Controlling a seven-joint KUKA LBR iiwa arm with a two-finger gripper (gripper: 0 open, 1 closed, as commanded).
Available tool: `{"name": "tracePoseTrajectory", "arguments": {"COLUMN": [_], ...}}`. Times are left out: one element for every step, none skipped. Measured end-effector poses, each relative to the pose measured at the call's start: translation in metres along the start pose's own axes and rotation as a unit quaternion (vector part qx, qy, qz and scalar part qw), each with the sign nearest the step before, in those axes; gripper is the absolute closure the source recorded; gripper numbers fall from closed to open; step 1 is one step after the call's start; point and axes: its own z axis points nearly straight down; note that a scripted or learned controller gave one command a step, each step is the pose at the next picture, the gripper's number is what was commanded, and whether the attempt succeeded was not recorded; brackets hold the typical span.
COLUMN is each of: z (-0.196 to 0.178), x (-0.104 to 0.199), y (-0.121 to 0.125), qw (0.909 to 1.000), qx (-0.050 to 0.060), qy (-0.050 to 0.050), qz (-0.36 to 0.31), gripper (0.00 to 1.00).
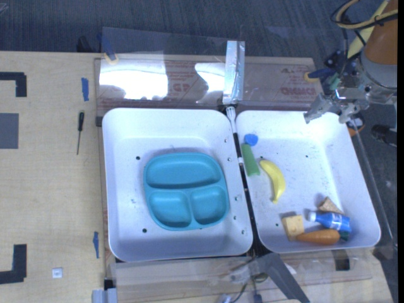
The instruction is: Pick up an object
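The gripper [332,109] hung over the right bin's [360,163] far corner, and whether it was released or clenched, I couldn't tell. The banana [274,179] lay mid-bin beside a green marker [251,160]. It looked light, smooth and curved, best pinched across its middle

A pale wooden bench [44,188] stands on dark grey carpet [189,5].

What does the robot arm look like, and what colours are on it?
The arm is grey with an orange band near the wrist. Yellow and black cables loop above it. Its gripper is silvery metal with small blue parts.
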Motion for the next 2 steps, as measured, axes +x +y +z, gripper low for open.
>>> {"name": "tracePoseTrajectory", "arguments": {"z": [-0.0118, -0.011], "x": [0.0004, 0.0008], "y": [0.0013, 0.0012], "qw": [1.0, 1.0], "qx": [-0.002, -0.002], "qy": [-0.001, -0.001], "qz": [-0.001, -0.001], "gripper": [1.0, 0.0]}}
